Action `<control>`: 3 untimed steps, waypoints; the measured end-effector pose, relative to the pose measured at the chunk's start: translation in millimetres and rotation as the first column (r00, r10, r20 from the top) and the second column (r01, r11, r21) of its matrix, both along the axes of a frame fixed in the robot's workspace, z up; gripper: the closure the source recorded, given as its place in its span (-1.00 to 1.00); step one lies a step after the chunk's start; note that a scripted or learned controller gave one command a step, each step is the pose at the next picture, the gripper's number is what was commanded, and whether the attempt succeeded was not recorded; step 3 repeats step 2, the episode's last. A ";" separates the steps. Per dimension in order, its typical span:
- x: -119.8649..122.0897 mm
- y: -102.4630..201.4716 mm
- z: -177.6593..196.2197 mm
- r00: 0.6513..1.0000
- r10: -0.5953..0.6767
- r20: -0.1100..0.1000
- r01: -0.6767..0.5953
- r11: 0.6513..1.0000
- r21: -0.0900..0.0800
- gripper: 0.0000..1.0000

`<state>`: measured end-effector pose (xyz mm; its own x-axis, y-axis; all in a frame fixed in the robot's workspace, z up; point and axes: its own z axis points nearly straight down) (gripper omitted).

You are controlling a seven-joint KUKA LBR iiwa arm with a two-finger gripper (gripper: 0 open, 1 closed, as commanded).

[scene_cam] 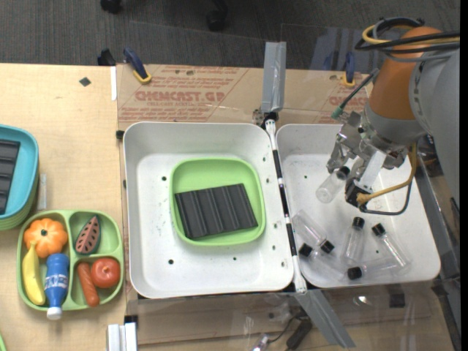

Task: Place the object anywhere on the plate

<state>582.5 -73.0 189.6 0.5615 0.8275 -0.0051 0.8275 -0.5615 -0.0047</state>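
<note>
Pincer (338, 175) above right bin (409, 265), narrowed on a clear vial (328, 189), green plate (216, 170) well apart in left bin (146, 269)

Red printed lettering is seen on the brown cardboard sheet (191, 93) lying flat behind the two bins. The largest line is read as "CHEMCAST GP", or close to it, with the last letters blurred. Smaller red lines above and below it are too fine to be read. More of the same red print is seen on the sheet's right part near the arm, unreadable. A label on the small blue bottle (55, 281) in the green divided tray cannot be made out.
</note>
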 end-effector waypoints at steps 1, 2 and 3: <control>-34.2 44.2 14.9 0.977 0.214 0.006 -0.214 0.977 0.002 1.00; -34.8 43.7 12.7 0.977 0.214 0.002 -0.214 0.977 0.002 -1.00; -34.8 43.7 12.7 0.977 0.214 0.002 -0.214 0.977 0.002 -1.00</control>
